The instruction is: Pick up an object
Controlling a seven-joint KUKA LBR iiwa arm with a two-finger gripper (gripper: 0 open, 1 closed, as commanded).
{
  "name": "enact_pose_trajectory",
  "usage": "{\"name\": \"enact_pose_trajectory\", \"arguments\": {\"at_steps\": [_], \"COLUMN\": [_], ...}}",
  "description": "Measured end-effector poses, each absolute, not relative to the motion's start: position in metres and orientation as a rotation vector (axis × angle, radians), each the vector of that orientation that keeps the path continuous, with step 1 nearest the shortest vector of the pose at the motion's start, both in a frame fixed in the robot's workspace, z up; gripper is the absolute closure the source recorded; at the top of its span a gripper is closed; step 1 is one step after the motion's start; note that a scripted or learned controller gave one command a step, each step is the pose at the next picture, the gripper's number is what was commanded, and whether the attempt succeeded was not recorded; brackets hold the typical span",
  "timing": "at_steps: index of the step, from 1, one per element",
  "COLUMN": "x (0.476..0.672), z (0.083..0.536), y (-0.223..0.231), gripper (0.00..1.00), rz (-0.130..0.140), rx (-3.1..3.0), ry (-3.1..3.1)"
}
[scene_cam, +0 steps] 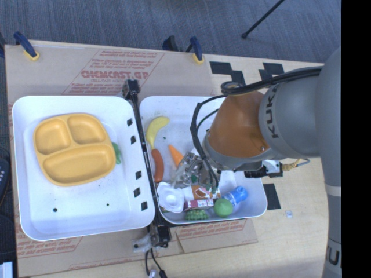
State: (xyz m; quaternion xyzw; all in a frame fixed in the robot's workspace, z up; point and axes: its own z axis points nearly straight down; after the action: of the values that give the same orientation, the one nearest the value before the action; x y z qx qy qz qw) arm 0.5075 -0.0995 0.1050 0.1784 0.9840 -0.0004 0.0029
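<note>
Poised low in the right bin (255, 204), the gripper (194, 169), whose jaw state cannot be told, hangs beside the toy carrot (175, 154), and should settle squarely over one piece, clear of neighbours, before closing.

The arm (255, 126) covers the right bin's (174, 102) three-o'clock side; the hand (194, 169) is too blurred among the clutter to read.

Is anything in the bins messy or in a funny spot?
A little. A green thing pokes out from beside the yellow tray in the left bin. The toys sit jumbled in the right bin's front corner, by the claw.
</note>
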Motion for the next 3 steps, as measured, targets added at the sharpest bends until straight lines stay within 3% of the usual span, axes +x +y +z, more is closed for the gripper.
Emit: {"name": "enact_pose_trajectory", "arguments": {"at_steps": [1, 2, 3], "x": [0.477, 0.477, 0.502], "z": [0.192, 0.192, 0.116], "y": [-0.066, -0.067, -0.086], "gripper": [1.00, 0.00, 0.00], "rz": [-0.001, -0.001, 0.000], "rx": [-0.717, -0.716, -0.829], "ry": [3.058, 3.058, 3.030]}}
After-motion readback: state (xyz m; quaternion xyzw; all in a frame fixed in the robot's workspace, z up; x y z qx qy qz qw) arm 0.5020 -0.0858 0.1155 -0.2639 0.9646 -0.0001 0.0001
